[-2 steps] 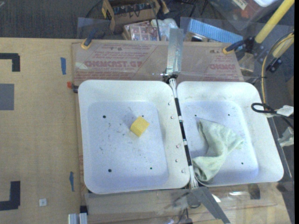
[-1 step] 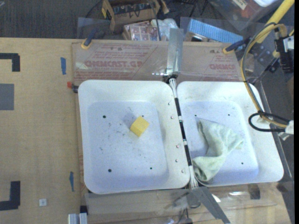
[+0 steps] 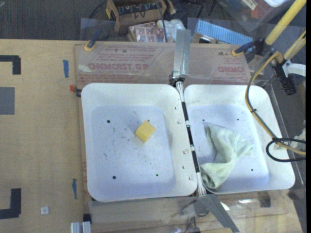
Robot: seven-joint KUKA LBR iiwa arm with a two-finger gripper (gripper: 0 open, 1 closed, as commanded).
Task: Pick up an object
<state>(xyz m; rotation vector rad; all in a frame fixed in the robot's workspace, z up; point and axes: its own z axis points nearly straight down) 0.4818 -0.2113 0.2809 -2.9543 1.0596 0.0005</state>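
Note:
A small yellow block lies near the middle of the left white bin. A crumpled pale green cloth rests in the right white bin, spreading from its centre toward the front left corner.
A metal divider strip runs between the two bins. Yellow and black cables loop over the right bin's right side. Cardboard sheets and clutter sit behind the bins. The wooden bench extends to the left.

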